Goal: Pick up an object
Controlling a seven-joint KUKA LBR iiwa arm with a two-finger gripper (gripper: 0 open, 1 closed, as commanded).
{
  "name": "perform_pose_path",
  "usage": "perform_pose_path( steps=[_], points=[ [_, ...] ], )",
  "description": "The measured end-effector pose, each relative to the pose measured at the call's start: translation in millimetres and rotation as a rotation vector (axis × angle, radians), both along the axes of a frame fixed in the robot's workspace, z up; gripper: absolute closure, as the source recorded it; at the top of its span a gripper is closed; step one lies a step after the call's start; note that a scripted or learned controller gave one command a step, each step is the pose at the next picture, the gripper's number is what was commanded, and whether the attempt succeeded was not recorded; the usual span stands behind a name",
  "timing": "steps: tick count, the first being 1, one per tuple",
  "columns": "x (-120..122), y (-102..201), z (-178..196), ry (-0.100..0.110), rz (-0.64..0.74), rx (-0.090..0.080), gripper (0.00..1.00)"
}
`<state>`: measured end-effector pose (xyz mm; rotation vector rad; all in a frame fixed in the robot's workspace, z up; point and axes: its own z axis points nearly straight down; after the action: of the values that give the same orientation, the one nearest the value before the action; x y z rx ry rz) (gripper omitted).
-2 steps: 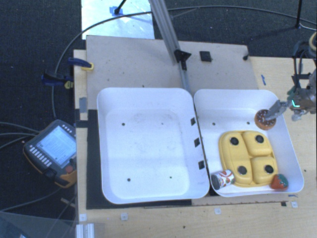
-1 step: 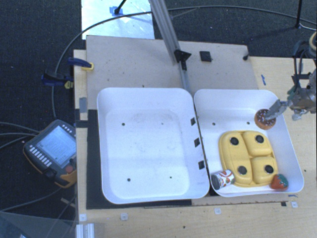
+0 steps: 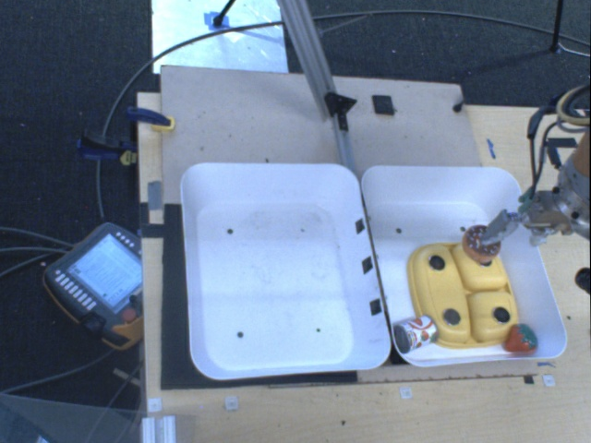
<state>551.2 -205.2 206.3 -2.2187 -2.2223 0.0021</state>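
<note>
The right bin [image 3: 406, 197] holds a large yellow moulded piece [image 3: 462, 293] with dark holes. A small brown round object [image 3: 477, 239] sits at that piece's upper edge, on top of an orange bit [image 3: 482, 255]. A small can [image 3: 415, 333] lies on its side at the yellow piece's lower left. A red strawberry-like toy [image 3: 521, 339] rests in the bin's lower right corner. My gripper [image 3: 497, 230] reaches in from the right over the bin's rim, and its tip is right beside the brown object, touching it or nearly so.
The left bin [image 3: 277, 266] stands beside the right one. A slanted metal pole [image 3: 309, 44] crosses the back of the bench. A teach pendant [image 3: 97, 280] lies to the far left, off the bench. Cables hang at the right by the arm [image 3: 559, 206].
</note>
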Motion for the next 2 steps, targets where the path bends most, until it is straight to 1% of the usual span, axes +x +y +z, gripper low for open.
perform_pose_path(
  steps=[1, 2],
  points=[
    [-8.0, 5.1, -57.2, 0.001, 0.0, 0.001, 0.0],
    [0.7, 2.2, -76.7, -0.014, 0.003, -0.004, 0.0]
  ],
)
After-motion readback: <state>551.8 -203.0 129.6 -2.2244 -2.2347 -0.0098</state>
